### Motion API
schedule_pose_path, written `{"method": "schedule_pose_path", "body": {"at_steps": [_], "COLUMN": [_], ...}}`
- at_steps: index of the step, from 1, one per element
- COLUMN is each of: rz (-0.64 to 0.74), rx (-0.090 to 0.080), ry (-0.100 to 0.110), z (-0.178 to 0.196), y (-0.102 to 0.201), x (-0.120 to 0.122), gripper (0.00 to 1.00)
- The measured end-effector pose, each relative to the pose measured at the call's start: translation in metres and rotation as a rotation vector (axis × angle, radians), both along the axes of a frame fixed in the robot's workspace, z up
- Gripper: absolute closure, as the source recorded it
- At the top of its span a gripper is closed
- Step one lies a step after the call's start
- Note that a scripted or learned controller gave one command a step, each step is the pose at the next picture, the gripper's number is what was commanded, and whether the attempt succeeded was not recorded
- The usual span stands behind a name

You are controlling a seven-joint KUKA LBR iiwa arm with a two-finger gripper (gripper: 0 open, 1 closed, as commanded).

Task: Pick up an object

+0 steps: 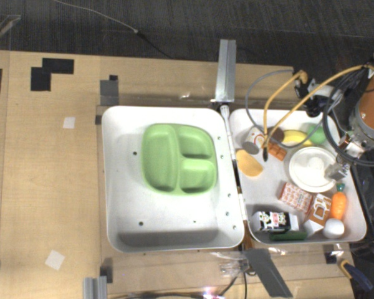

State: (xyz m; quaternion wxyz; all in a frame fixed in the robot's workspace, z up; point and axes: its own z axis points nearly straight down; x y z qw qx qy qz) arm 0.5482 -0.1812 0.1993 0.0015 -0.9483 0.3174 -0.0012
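I've got the arm (369, 114) over the far right edge of the right bin (361, 229), and the gripper (344, 165) sits just beside the white bowl (310, 167); whether it is open or closed I cannot tell. Nothing looks held. My worry is crowding: the bowl touches the patterned packet (295, 196), with the carrot (338, 204), egg (334, 228) and banana (292, 137) near, so a descent could clip the bowl's rim or shove neighbours. The cables (280, 98) could snag. The green tray (177, 157) lies alone in the left bin (121, 185).
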Motion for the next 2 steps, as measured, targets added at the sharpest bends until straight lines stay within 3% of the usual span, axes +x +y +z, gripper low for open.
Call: {"method": "schedule_pose_path", "body": {"at_steps": [1,2], "rz": [-0.001,0.032], "rx": [0.0,-0.002], "ry": [0.001,-0.003], "z": [0.0,-0.072], "y": [0.0,-0.006], "x": [0.0,-0.024], "gripper": [0.0,0.0]}}
